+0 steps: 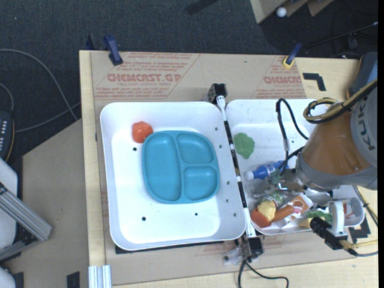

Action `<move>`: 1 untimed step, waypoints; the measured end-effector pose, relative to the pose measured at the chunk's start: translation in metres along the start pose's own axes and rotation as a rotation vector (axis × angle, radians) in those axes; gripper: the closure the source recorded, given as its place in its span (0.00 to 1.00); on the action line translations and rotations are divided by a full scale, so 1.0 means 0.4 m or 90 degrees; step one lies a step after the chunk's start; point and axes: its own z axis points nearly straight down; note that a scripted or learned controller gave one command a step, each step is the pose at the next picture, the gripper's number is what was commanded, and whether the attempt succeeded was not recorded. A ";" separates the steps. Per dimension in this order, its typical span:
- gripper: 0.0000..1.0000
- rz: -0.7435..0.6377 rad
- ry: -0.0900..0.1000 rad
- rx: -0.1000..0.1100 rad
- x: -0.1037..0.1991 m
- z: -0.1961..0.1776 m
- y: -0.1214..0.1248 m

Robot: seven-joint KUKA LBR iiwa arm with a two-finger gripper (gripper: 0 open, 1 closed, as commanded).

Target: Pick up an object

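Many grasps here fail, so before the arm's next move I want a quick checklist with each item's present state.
1. Gripper over the right bin: ok.
2. Object seen between its fingers: cannot tell.
3. Targets within reach: ok, a blue bottle and a cluttered pile lie close by.
4. Green piece lying apart, easy to isolate: ok.
5. Left bin contents, blue tray and orange ball, away from the arm: ok.

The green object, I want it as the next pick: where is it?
The green object lies in the right bin, against its left wall, above the blue bottle.
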 end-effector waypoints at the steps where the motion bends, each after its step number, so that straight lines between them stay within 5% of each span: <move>1: 0.00 0.000 0.000 0.000 0.018 0.000 0.000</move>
